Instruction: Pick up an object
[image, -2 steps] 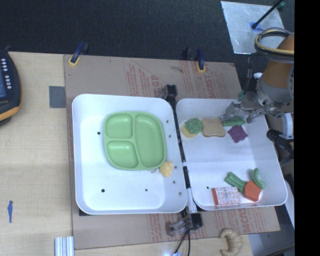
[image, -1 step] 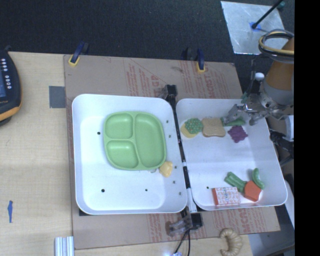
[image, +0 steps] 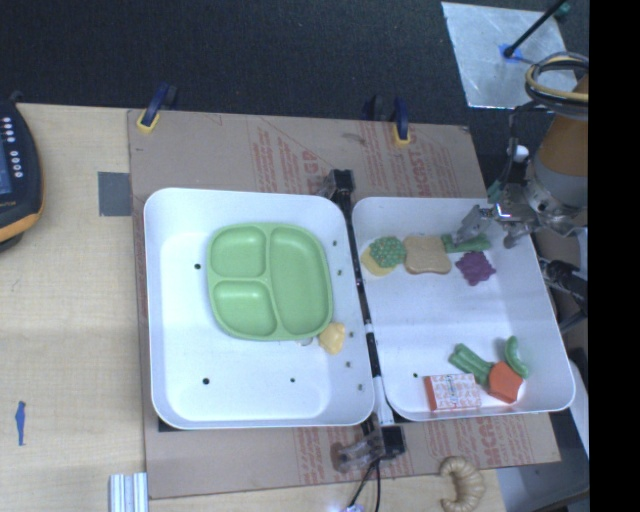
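My gripper (image: 487, 226) hangs over the far right corner of the right bin (image: 425, 320), under the grey wrist with the orange band. A small green piece (image: 467, 241) sits right at its tip; whether it is gripped is unclear. Just left lie a tan bread slice (image: 428, 255) and a yellow-green broccoli toy (image: 383, 253). A purple toy (image: 475, 267) lies just below the gripper. At the near right corner are a green toy (image: 466, 360), an orange-red carrot (image: 506, 383) and a red-and-white box (image: 452, 392).
The left bin (image: 180, 370) holds a green divided plate (image: 270, 280) with a small yellow toy (image: 332, 338) at its near right edge. A control pendant (image: 15, 170) rests at the bench's left edge. A tan curled object (image: 462, 482) lies in front of the bins.
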